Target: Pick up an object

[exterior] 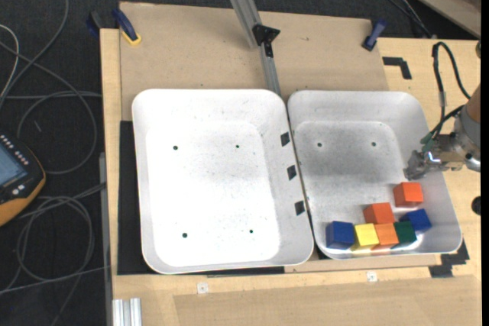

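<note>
Camera view puts the claw [425,157], grip state unclear, just above the orange block [409,193]: descend squarely, straddling it.

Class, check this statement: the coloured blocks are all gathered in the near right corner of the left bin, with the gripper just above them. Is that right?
Not quite. The camera view shows the coloured blocks in the near right corner of the right bin, not the left bin. The gripper is indeed just above them.

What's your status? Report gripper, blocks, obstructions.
Gripper over right bin's right side, nothing visibly held. Nearest: orange block, just below it. Other blocks clustered at near wall. Path clear.
</note>
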